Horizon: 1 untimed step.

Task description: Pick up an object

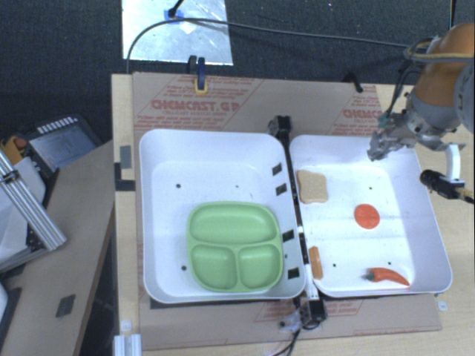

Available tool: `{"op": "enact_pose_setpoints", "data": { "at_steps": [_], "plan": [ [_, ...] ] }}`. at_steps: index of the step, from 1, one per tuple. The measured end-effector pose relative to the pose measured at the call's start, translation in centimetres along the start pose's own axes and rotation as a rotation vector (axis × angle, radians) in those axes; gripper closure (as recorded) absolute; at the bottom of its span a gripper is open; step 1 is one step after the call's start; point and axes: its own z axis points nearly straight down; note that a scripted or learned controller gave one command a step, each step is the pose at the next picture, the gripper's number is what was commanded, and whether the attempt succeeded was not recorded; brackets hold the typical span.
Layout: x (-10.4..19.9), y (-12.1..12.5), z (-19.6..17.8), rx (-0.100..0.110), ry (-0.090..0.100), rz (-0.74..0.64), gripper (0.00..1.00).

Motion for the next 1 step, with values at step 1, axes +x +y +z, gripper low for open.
{"op": "enact_pose_setpoints", "data": {
  "at_steps": [1],
  "plan": [
    [1.0, 0.42, -5.83, -0.001, 0.0, -0.001, 1.0]
  ]
}}
